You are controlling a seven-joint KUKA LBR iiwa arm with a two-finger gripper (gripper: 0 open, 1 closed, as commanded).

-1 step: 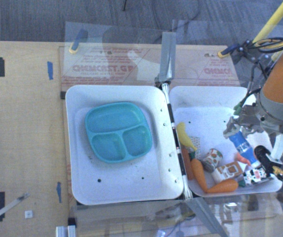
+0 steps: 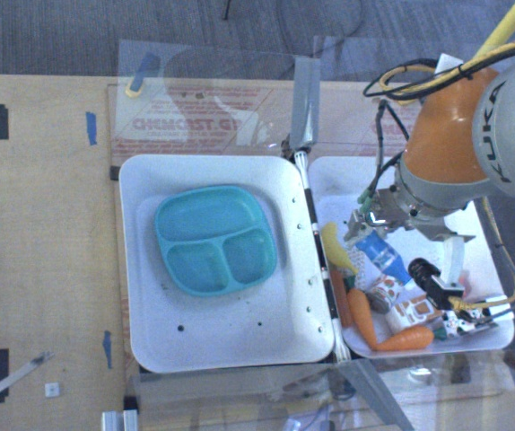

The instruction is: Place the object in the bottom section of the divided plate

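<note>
A teal divided plate (image 2: 214, 239) lies in the left white bin (image 2: 150, 330), with one long section at its far side and two smaller sections at its near side, all bare. My gripper (image 2: 370, 218) hangs low over the far-left part of the right bin (image 2: 491, 335), below the orange band of the arm. Just under and beside it lie a blue packet (image 2: 381, 254) and a yellow piece (image 2: 334, 245). Whether anything sits between the fingers is hidden by the wrist.
The right bin's near half holds two carrots (image 2: 362, 317) (image 2: 407, 338), a white-and-orange carton (image 2: 407, 305) and a thin red-orange stick (image 2: 338, 290) by the divider wall. A grey post (image 2: 304, 106) stands behind the bins' shared edge.
</note>
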